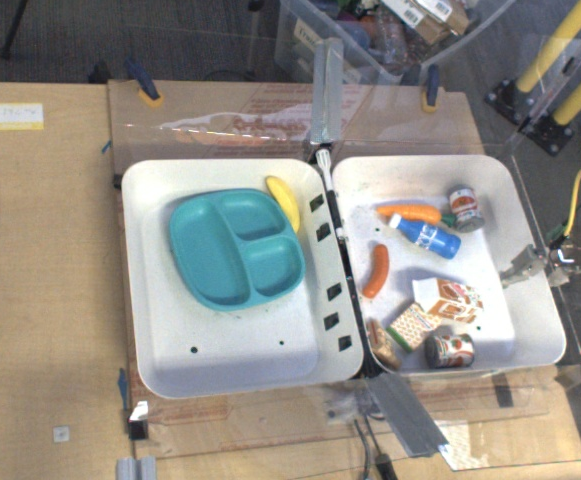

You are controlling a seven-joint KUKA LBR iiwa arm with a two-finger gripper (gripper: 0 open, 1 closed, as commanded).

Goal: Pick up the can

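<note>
Can (464, 208) I take as the target sits in the right bin's (500, 328) far corner, up-frame and left of my claw (532, 264) at the right rim, whose opening I cannot tell, a second can (451, 349) near the front, bottle (426, 236) and carrot (410, 211) alongside.

Even, soft overhead light falls across the bench (40, 268), bright on the two white bins (150, 358), which wash out slightly and lose surface detail. Shadows are faint and short: a thin dark edge under the teal tray (235, 248) and beneath the packets at lower right of the frame. A clear plastic sheet (260, 118) at upper centre catches a pale sheen. The floor along the top sits dim. Overall sharpness is modest, small labels unreadable, fine edges slightly soft.
</note>
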